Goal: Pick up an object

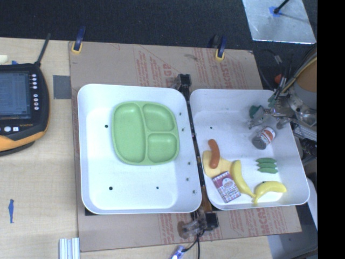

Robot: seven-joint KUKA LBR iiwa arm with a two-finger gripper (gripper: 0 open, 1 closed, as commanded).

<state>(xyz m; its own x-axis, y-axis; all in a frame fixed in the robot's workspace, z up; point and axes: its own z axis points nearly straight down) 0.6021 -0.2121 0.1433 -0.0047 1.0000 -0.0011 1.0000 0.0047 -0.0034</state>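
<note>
The right bin holds several items. A small grey can with a red label lies on its side near the bin's far right. My gripper hangs just above and behind the can, coming in over the bin's right rim. A brown sausage rests on a yellow piece. Beside them lie a banana, a red and white packet, a green pea pod and a second yellow fruit.
The left bin carries a green divided plate. A handheld control pendant sits at the bench's left edge. Clamps hold the cardboard sheet under the bins. Cables run along the arm at the right.
</note>
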